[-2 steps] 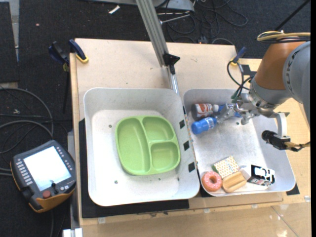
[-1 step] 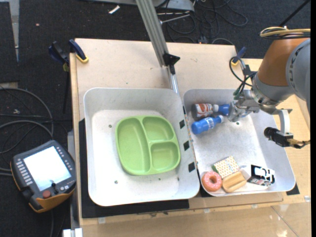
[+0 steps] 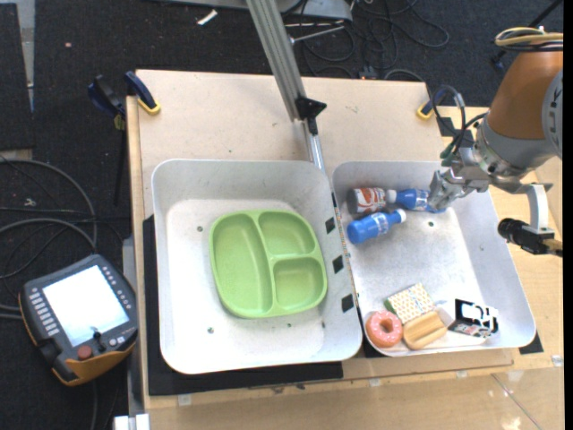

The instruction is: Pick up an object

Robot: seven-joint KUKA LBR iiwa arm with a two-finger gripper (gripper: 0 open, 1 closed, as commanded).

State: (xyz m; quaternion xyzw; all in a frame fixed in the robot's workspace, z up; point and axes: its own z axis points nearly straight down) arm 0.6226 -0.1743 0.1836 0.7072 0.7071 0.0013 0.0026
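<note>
1. A pink donut (image 3: 386,329), a tan bread piece (image 3: 424,330) and a black-and-white item (image 3: 474,317) lie well below the jaws.
2. The jaws (image 3: 440,195) — whether wide or narrow, cannot tell — sit at a small blue bottle (image 3: 413,199).
3. A larger blue bottle (image 3: 374,225) lies just left.

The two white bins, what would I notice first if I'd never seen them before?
Probably the big bright green divided plate, lying alone in the left bin. Next, the blue bottle near the top of the right bin, with the gripper reaching in just beside it. In that bin's near corner sit a pink donut and a tan bread-like piece.
</note>
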